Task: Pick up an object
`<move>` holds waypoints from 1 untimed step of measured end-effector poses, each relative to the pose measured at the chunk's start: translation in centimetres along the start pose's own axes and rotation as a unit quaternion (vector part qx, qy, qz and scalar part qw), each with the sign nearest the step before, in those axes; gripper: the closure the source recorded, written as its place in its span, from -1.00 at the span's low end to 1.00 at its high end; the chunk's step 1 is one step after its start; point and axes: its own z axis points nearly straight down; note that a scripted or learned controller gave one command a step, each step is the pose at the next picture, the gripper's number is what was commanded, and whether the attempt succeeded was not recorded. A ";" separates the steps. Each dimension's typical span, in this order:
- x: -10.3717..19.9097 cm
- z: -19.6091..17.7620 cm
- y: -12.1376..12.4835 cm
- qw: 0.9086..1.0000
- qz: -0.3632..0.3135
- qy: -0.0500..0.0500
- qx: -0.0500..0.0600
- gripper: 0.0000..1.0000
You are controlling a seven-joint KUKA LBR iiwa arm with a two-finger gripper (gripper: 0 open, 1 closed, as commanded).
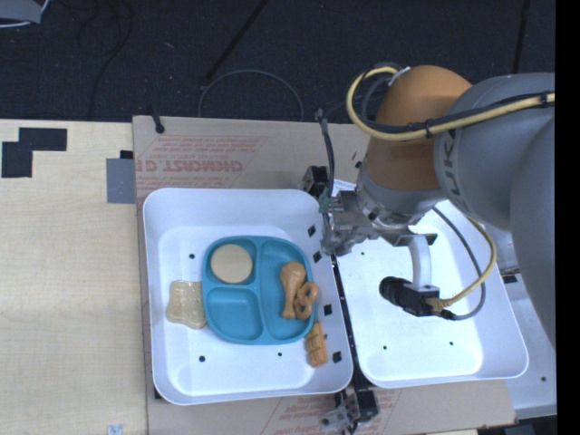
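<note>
Fig.: Arm's wrist over the seam betw. the two bins. Gripper [328, 236] sits at the left bin's [172, 216] right wall; grip state can't be told. Candidate objs lie in that bin: pretzel piece [296, 290] on blue tray [237, 315], another [315, 344] beside it. Best approach, judged: descend vertically, clear of the rim.
</note>
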 end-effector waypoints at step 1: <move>5.0 1.1 0.0 1.000 0.001 -0.001 0.001 1.00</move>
